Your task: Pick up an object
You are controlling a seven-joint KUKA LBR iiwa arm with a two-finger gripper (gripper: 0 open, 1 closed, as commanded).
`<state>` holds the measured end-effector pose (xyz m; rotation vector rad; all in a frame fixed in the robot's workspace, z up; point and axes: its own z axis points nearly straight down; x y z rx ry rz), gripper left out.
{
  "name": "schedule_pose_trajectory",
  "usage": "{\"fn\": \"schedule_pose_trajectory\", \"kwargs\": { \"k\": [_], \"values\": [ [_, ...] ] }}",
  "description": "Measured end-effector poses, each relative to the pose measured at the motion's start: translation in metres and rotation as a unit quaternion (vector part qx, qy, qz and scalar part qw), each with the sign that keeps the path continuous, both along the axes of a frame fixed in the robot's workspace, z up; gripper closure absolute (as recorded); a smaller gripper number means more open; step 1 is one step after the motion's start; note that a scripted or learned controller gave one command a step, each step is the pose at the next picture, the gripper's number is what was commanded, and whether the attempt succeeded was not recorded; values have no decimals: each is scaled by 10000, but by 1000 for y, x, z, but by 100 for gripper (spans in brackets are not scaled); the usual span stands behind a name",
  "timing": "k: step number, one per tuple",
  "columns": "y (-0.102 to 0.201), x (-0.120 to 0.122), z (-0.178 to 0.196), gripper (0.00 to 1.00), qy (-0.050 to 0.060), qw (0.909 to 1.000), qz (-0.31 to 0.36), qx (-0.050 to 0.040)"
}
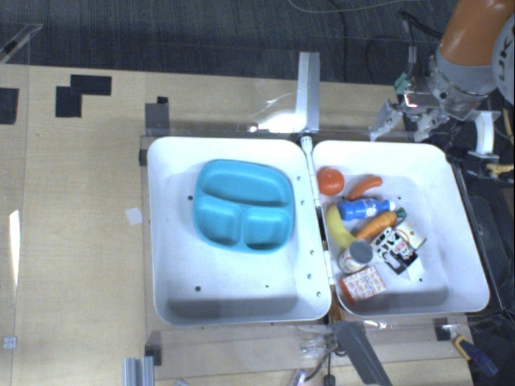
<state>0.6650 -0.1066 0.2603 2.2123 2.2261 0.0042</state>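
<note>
We see the table carrying two white bins, the left bin holding a blue divided tray and the right bin a heap of small items near the divider, among them a tomato, a blue bottle and a banana. We judge nothing picked yet: the claw hangs just beyond the right bin's far rim, apparently empty, and we cannot tell whether it is spread or pressed together, so reach, descent and grasp all remain.

— Home or lab?
— Lab. Wooden bench with black marker patches, two white bins bolted side by side, loose cables past the far edge.
</note>
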Motion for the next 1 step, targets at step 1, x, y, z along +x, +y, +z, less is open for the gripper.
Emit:
{"fn": "schedule_pose_trajectory", "kwargs": {
  "k": [1],
  "values": [
    [-9, -19, -163, 0, -18, 10000, -30, -1]
  ]
}}
